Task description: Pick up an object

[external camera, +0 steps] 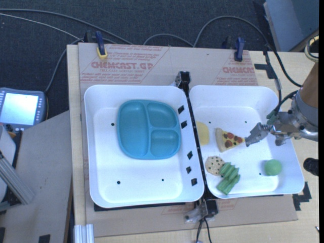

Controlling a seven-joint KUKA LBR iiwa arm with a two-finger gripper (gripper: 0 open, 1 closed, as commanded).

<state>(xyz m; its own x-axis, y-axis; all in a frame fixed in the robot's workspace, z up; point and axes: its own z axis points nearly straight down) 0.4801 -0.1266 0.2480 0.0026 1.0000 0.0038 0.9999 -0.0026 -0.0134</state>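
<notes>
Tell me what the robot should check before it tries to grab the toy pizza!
1. Pizza slice in plain sight in the right bin, nothing on top of it: ok.
2. Hand close to the pizza: ok, it sits just right of the slice, though its height above the bin cannot be judged.
3. Hand open wide enough: cannot tell.
4. Room around the pizza: ok on most sides, but the yellow piece and the cookie lie near it.
5. Green ball and green beans out of the way: ok, they lie nearer the front of the bin.
6. Hand carrying nothing already: cannot tell.
</notes>
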